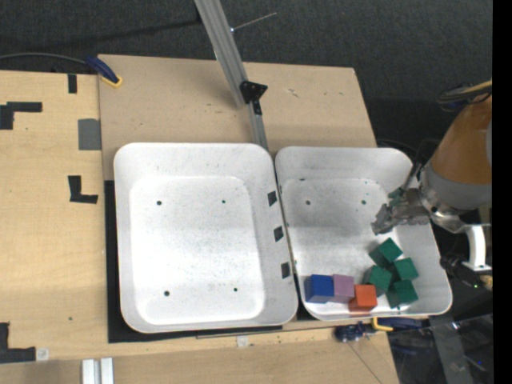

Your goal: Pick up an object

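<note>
The two-finger metal gripper hangs over the right side of the right shallow white plastic bin, just above the cluster of blocks; whether its jaws are wide or narrow cannot be told from this slanted view, and nothing shows between them. Above it the grey arm with its orange band enters from the right.

Just below the gripper lie several dark green blocks, bunched together against the bin's right wall. Beside them, along the near wall, a small orange block touches a pale purple block, which touches a blue cube.

The left shallow white plastic bin sits beside the right one, their rims meeting. Both rest on a light wooden bench. A slanted grey metal rail crosses the bench above the bins.
</note>
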Tool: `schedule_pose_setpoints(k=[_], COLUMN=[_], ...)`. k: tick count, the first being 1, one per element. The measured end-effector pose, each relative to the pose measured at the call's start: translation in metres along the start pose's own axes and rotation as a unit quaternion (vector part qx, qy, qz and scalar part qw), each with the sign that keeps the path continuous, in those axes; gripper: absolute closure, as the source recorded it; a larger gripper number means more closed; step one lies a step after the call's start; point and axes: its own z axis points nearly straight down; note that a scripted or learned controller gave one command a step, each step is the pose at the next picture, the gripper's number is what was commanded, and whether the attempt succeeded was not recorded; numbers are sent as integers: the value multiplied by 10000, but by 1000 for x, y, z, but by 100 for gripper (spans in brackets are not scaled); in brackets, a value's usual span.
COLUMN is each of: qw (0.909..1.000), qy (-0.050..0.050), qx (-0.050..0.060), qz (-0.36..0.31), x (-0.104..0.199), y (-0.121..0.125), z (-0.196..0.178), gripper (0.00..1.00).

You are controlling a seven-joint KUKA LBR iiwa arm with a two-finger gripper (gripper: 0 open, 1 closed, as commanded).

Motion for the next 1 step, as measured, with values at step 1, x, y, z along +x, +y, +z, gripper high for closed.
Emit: schedule_pose_setpoints(k=[1], qw=[10000], qy=[-15], qx=[-41], qz=[1], x=[-2], y=[6], z=[-62], gripper=[100])
